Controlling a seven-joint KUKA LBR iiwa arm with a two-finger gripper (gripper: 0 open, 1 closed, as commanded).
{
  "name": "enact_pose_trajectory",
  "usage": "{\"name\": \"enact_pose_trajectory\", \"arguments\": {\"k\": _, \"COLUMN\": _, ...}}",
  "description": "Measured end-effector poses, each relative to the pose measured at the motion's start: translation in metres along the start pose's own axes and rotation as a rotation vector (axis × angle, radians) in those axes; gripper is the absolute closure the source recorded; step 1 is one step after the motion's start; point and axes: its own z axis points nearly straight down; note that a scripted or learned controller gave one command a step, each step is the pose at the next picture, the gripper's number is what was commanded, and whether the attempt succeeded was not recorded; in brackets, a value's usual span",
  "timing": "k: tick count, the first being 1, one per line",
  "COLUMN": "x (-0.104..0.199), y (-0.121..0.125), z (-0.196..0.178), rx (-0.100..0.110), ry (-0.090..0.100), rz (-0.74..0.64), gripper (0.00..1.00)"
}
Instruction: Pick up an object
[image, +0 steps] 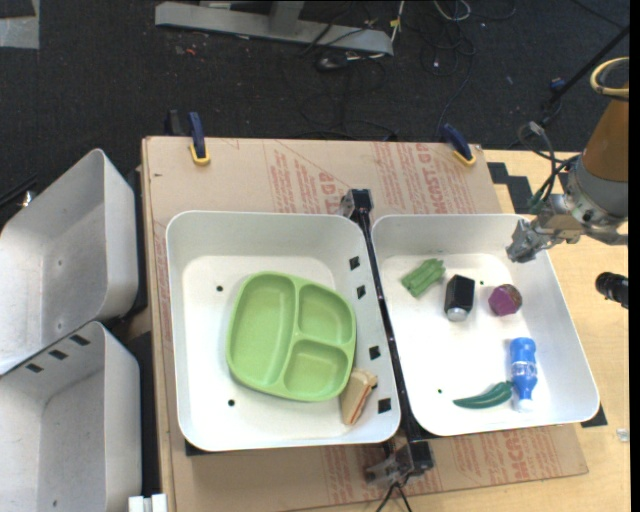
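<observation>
nearest the camera, a tan sandwich-shaped toy (356, 397) leans against the front right edge of the green divided plate (291, 337), which lies flat in the left bin (190, 250); what the toy is made of is hard to make out. in the right bin (560, 400), toward the front, a dark green pepper-like piece (483, 397) lies with its tip touching the lower end of a blue bottle (522, 372), whose label is too small to read. farther back sit a black can (459, 297) lying on its side with a pale end facing the front, a purple round object (505, 299) just beside it to the right, and a light green ridged piece (423, 277) to the can's left, apart from it. the gripper (524, 245) hangs over the back right corner of the right bin, above the rim, well clear of the purple object and holding nothing that can be seen; its fingers blur into one grey mass, so i cannot tell whether they are spread or closed. the arm (605, 150) above it is cut off by the right edge, with only its orange band and grey wrist visible. two spare white bins (60, 250) at far left are cropped by the frame. beyond the bench, dark floor and cables (440, 40) blur together.
</observation>
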Motion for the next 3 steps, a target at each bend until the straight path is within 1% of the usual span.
{"name": "enact_pose_trajectory", "arguments": {"k": 1, "x": 0.000, "y": 0.002, "z": -0.054, "rx": 0.000, "ry": 0.000, "rz": -0.001, "gripper": 1.00}}
{"name": "enact_pose_trajectory", "arguments": {"k": 2, "x": 0.051, "y": -0.011, "z": -0.062, "rx": 0.006, "ry": 0.004, "rz": -0.005, "gripper": 1.00}}
{"name": "enact_pose_trajectory", "arguments": {"k": 3, "x": 0.112, "y": -0.025, "z": -0.055, "rx": 0.009, "ry": 0.005, "rz": -0.005, "gripper": 1.00}}
